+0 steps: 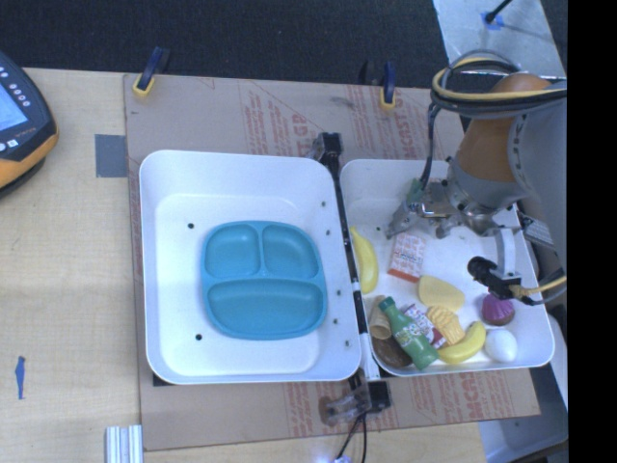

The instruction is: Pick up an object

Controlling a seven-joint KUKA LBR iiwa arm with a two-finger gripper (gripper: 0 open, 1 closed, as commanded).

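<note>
My gripper [440, 218] hangs over the back part of the right bin [536, 353], under the grey arm with its orange band [487, 148]. Its grey fingers [402, 222] are spread open with nothing between them. Just below lie a red-and-white packet [407, 256] and a yellow wedge [441, 290]. Toward the front sit a green bottle [407, 322], a banana [464, 344], a white egg [501, 345] and a purple onion [497, 309]. Another yellow banana [363, 258] lies along the bin's left wall.
The left bin [164, 258] holds a blue divided plate [262, 280]. A black bracket with a yellow cable [494, 280] hangs off the arm over the right bin. A yellow-and-black pendant [17, 114] lies at the far left of the bench.
</note>
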